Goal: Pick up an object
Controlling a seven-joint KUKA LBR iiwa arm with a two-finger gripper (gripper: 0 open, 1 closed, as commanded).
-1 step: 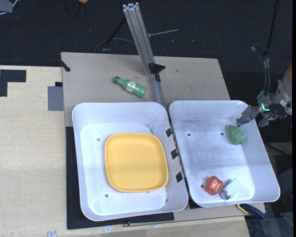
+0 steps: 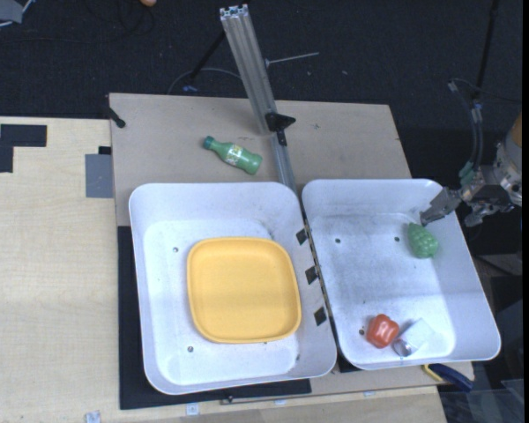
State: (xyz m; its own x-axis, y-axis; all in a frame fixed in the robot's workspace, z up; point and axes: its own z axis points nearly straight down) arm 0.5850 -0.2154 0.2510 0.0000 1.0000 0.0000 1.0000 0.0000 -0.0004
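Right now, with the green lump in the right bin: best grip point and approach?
Grip the green lump across its rounded middle, coming straight down from above. It looks compact and blobby with no handle, and it sits near the right bin's far wall, so a side approach seems cramped. The gripper hangs just up and right of it.

A: Left bin?
B: Plate in it, centred.
A: Right bin?
B: Round object near far right wall, pincer just behind it. Two small items at the near edge. Bottle on the table behind the left bin.
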